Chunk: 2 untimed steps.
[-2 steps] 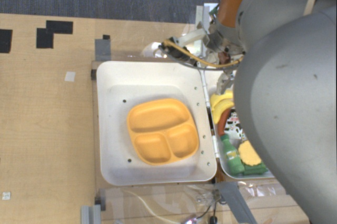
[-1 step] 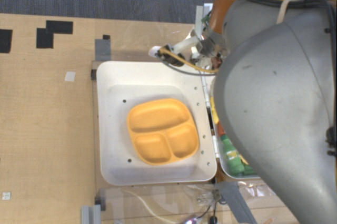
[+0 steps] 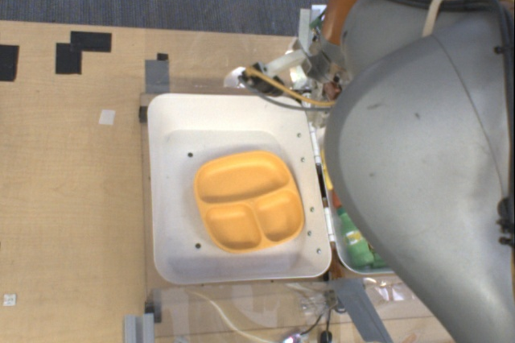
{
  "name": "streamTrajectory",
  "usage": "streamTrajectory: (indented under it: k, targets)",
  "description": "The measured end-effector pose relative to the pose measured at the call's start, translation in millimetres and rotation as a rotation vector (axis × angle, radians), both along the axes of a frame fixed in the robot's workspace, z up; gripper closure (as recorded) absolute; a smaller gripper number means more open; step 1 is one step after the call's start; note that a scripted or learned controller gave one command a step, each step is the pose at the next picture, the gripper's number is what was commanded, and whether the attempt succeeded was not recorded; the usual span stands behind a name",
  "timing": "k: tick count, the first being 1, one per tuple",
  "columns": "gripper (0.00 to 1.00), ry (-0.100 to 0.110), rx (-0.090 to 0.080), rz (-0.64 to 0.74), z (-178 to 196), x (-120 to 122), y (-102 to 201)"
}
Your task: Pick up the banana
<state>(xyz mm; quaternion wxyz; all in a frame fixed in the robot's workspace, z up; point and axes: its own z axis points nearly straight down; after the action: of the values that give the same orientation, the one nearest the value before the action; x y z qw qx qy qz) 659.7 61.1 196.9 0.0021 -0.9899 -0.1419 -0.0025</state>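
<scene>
I can't tell the gripper's state; the grey arm (image 3: 426,156) blocks the right of the frame. At centre, an orange divided plate (image 3: 248,199) lies in the left bin (image 3: 173,196). Green items (image 3: 356,241) peek from the right bin (image 3: 342,257); I can't make out the banana.

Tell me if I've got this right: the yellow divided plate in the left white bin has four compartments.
Not quite. The camera view shows the yellow divided plate with three compartments, one wide one and two smaller ones, not four. It does lie in the left white bin.
</scene>
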Motion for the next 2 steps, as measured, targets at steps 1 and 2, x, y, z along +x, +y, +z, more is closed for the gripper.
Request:
streamTrajectory:
  k: [1,2]
  targets:
    - [1.0,0.003,-0.002,-0.031,6,-26,20]
    - [1.0,0.002,0.001,-0.029,17,-25,20]
